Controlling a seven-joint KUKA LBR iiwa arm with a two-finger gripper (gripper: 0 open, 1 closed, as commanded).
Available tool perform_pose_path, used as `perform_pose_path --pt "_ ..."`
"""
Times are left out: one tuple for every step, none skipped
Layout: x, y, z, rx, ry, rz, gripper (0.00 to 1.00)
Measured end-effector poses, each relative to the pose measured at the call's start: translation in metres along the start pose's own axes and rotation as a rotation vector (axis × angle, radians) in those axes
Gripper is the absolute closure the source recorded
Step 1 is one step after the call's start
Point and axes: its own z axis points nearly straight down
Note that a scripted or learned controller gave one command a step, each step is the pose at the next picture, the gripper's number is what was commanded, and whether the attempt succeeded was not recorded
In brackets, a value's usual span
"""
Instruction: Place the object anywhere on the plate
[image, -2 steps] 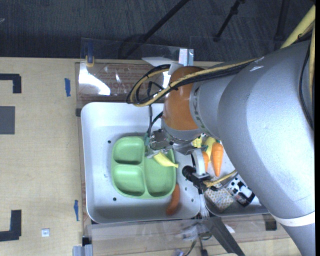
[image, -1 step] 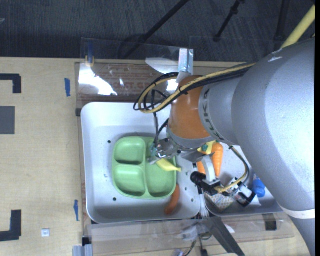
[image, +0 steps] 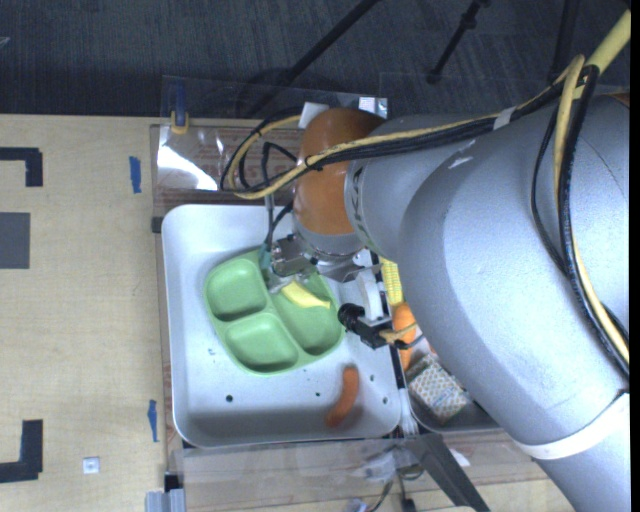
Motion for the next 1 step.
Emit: perform_pose_path --pt "0.0087 -0.0250 -0.1199 0.018 0.001 0.143 1.00"
